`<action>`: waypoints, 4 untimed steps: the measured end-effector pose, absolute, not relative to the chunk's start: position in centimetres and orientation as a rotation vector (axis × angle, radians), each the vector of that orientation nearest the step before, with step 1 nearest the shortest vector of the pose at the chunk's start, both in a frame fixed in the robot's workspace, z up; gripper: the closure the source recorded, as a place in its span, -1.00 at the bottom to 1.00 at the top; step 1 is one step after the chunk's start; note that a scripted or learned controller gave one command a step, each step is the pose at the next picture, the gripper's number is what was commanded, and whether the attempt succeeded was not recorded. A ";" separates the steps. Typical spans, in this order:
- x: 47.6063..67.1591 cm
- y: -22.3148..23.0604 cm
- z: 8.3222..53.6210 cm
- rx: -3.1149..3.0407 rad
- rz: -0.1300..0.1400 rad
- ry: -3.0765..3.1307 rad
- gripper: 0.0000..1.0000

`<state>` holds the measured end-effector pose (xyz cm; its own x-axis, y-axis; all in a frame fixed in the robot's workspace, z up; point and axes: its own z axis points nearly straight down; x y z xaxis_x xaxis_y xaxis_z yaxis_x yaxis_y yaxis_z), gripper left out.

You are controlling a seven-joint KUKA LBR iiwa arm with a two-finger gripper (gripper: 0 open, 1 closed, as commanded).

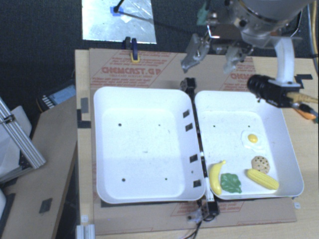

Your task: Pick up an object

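My gripper (212, 59) hangs high above the far edge of the right bin (234, 103), open, with nothing between its two metal fingers (192, 59). Far below it, in the near part of the right bin, lie a fried egg (252, 139), a round cookie (260, 164), a corn cob (262, 179), a yellow banana (216, 177) and a green leafy piece (231, 182) beside the banana. All of them rest on the bin floor, well apart from the gripper.
The left bin (144, 143) sits beside the right one, joined by a black clipped divider (195, 133). A cardboard sheet (129, 68) lies under both bins. A foil square (118, 14) is at the far back.
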<state>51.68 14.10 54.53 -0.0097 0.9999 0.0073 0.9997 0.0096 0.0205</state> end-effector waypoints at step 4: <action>52.9 11.0 29.0 2.222 0.005 2.216 -1.00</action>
<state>52.92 10.97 28.97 0.0027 1.0000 -0.0005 1.0000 -0.0027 0.0046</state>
